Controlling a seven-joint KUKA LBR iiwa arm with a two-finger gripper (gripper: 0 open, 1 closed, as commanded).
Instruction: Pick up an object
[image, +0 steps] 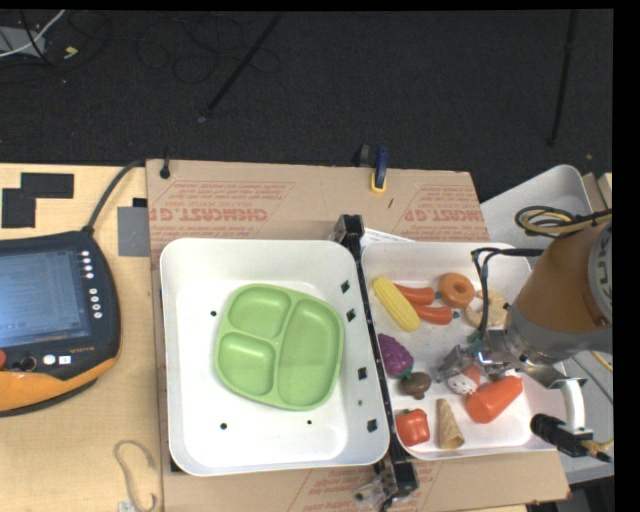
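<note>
The claw (468, 366) sits low in the right bin (500, 258), among the toy food; how far it is open, and whether it has anything, cannot be told. Just to its right lies a toy carrot (494, 398), long axis slanting, its lower-left end nearest the claw. Left of the claw are a brown mushroom (415, 382) and a purple piece (394, 353); beyond them a corn cob (396, 303) runs diagonally. The green divided plate (279, 346) lies well to the left, in the other bin (200, 300).

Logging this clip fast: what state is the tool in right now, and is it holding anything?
Tool: cannot be told; low in the right bin among the toy food, beside the carrot, nothing visibly held.
</note>
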